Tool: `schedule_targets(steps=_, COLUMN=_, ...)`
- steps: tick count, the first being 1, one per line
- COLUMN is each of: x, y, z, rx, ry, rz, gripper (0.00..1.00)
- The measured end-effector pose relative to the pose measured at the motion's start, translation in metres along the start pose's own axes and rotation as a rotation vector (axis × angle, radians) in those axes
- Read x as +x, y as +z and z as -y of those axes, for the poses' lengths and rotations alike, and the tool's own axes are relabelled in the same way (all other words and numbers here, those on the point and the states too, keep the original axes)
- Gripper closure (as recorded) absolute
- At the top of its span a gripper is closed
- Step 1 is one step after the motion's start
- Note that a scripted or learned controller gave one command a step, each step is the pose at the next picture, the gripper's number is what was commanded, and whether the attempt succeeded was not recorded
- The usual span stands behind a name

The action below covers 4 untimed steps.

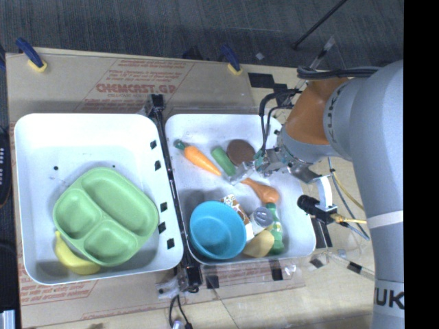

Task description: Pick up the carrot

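The carrot (199, 158) is orange with a green stub at its upper-left end. It lies at a slant in the upper left of the right bin (206, 125). My gripper (264, 163) hangs low over the middle right of that bin, below the arm's orange band. It is about a carrot's length to the right of the carrot and apart from it. A green vegetable (221, 160) and a brown round item (240, 151) lie between the two. Nothing of the carrot is inside the gripper.
A second orange piece (265, 191) lies just below the gripper. A blue bowl (217, 230), a green bottle (276, 229) and a yellowish item (258, 245) crowd the bin's front. The left bin (41, 136) holds a green divided plate (106, 214) over a yellow object (71, 256).
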State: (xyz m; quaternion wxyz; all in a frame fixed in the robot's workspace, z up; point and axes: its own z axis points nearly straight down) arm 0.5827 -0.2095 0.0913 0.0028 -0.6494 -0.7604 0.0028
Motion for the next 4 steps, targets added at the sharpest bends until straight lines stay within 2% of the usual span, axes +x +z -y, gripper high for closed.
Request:
schedule_targets(steps=1, x=0.073, y=0.001, z=0.038, rx=0.0, ry=-0.077, rz=-0.002, gripper=0.0)
schedule_targets(steps=2, x=0.071, y=-0.009, z=0.038, rx=0.005, ry=-0.089, rz=0.0, gripper=1.0)
schedule_targets(steps=3, x=0.142, y=-0.102, z=0.066, rx=-0.009, ry=0.159, rz=0.001, gripper=1.0)
schedule_targets(steps=4, x=0.178, y=-0.129, z=0.08, rx=-0.004, ry=0.331, rz=0.001, gripper=1.0)
